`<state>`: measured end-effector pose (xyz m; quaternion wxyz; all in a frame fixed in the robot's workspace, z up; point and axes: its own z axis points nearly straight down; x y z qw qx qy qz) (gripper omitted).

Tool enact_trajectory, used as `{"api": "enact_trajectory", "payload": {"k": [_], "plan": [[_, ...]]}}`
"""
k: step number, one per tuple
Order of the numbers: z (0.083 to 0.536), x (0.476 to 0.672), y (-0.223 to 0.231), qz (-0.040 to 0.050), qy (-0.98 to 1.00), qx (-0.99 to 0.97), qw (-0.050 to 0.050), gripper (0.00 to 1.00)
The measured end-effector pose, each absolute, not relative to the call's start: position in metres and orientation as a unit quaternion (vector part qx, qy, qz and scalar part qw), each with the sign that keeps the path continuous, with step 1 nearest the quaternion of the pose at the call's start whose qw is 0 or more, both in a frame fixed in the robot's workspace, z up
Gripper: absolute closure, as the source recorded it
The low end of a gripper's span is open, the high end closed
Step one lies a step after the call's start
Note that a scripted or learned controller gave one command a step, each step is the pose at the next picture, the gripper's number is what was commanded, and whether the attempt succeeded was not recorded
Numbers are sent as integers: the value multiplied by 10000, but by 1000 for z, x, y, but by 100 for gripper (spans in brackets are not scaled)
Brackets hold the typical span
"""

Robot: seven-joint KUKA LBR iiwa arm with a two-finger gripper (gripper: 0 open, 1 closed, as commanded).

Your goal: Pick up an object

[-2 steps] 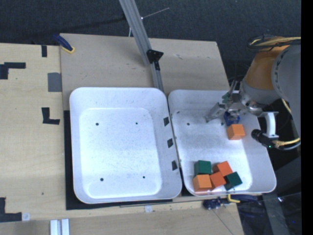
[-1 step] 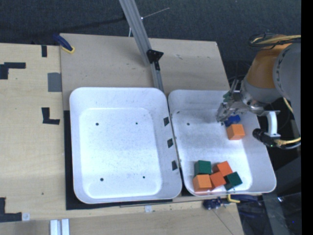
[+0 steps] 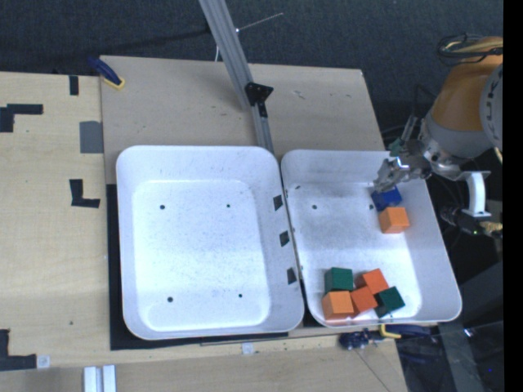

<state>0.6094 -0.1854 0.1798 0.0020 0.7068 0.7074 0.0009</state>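
Pincer over right-hand shallow white bin, tips low above small blue cube.

Grey arm with orange band reaches in from the right. Cannot tell how wide the pincer stands, nor whether it has hold of the blue cube; tips and cube overlap from this angle. Small orange cube sits just beside the blue one, touching. Cluster at the bin's near end: two dark green blocks, three orange blocks, packed together. Left white bin beside it on the wooden bench.
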Motion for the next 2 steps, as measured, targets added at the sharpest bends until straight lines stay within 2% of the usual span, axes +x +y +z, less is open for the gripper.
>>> {"api": "enact_trajectory", "payload": {"k": [1,2], "plan": [[203,610,-185,4,7077,7065,8,100],[198,609,-129,0,7095,7047,-14,100]]}}
